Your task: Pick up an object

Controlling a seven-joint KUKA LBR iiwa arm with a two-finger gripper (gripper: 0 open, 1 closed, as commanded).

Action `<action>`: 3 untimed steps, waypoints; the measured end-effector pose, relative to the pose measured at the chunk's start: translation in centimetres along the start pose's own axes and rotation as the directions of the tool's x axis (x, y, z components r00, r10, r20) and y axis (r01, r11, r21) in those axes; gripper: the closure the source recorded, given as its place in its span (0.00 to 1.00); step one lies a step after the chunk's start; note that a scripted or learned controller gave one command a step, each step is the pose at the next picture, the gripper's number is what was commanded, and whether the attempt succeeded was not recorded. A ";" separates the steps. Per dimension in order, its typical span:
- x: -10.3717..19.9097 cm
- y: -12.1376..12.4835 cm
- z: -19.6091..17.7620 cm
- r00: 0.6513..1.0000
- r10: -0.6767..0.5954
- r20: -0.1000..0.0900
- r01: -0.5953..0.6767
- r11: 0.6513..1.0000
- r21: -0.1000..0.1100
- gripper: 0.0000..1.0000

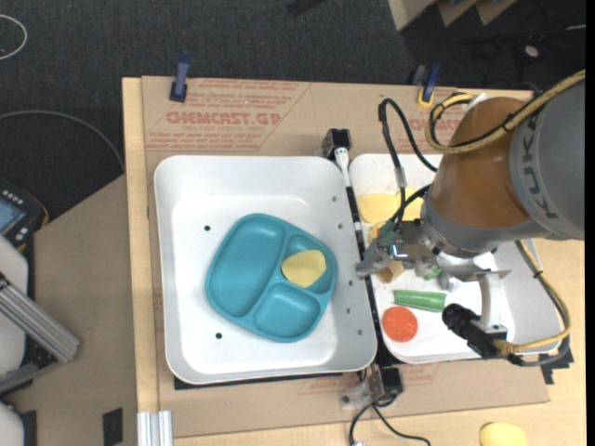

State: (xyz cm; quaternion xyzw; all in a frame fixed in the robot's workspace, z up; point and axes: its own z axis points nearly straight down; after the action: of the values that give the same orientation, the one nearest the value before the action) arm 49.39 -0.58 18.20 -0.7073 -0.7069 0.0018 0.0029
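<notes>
My gripper (389, 260) hangs low over the left side of the right bin (437, 347), close to the wall between the two bins. Just below it lie a green stick-shaped object (419, 298) and a round orange-red object (400, 323). A pale yellow object (377, 206) rests at the back of the same bin, partly hidden by the arm. In the left bin (186, 203) lies a teal divided plate (244, 272) with a yellow piece (303, 268) in its right compartment.
The grey and orange arm (493, 184) covers most of the right bin. Black clips (337, 143) sit on the wall between the bins. A yellow object (502, 433) lies off the bench at the bottom right.
</notes>
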 end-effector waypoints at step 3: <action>-6.7 -0.3 0.5 1.000 0.006 0.002 -0.006 1.000 0.005 1.00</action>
State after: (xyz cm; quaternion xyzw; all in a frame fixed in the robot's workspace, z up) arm 49.09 -7.27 17.71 -0.7095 -0.7047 0.0042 0.0040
